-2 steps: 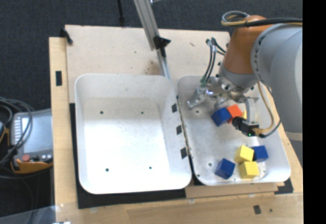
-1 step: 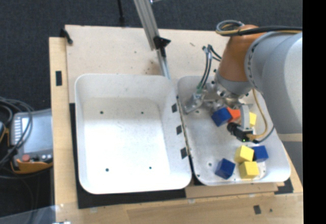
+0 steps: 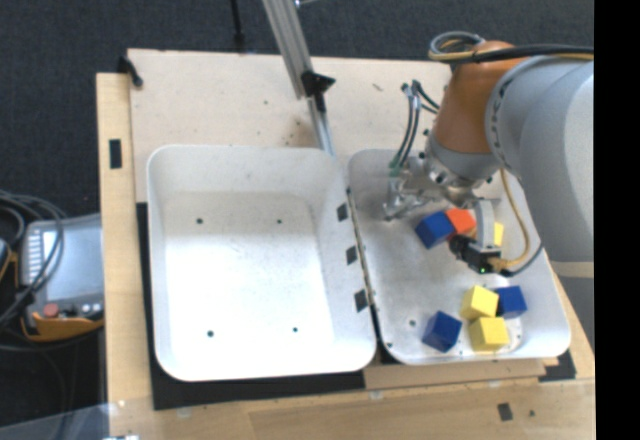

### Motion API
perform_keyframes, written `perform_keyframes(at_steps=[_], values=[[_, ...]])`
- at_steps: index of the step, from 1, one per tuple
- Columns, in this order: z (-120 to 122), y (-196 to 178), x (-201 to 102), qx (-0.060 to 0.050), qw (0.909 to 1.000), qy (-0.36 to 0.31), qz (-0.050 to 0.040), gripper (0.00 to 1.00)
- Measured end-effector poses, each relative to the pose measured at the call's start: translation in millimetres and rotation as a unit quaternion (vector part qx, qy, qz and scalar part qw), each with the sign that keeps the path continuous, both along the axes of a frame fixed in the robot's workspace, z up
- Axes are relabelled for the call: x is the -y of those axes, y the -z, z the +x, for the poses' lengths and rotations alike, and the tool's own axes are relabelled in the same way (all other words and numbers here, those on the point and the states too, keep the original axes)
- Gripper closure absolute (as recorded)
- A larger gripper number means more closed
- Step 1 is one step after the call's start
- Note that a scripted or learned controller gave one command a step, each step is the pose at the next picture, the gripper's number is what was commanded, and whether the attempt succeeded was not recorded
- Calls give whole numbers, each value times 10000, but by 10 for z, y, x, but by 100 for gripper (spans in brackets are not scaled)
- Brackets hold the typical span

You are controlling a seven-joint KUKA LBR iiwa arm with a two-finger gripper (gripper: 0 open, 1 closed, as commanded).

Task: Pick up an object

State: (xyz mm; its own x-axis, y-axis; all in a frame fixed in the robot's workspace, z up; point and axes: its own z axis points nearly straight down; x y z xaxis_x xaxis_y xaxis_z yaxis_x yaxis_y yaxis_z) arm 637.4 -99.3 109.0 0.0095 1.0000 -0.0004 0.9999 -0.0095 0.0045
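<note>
Claw (image 3: 440, 213) of grey arm low in right white bin (image 3: 400, 278), grip state impossible to tell, blue cube (image 3: 433, 229) and orange block (image 3: 461, 221) just beside it, two yellow cubes (image 3: 480, 302) and two blue cubes (image 3: 441, 330) nearer front, left white bin (image 3: 170, 228) alongside.

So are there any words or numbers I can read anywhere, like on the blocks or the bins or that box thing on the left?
None can be read.
The blocks, such as the blue block and yellow block: plain faces, no letters.
Both white bins: no labels, just dark specks.
The grey box with the orange base at the left: any markings are too small and blurred to read.
</note>
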Motion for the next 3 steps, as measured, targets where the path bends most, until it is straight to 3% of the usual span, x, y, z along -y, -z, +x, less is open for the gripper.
perform_keyframes(at_steps=[2, 3], values=[[-45, -1085, 123, 9, 10000, -25, -6, 100], [-35, -1320, 136, -2, 10000, -49, -1, 100]])
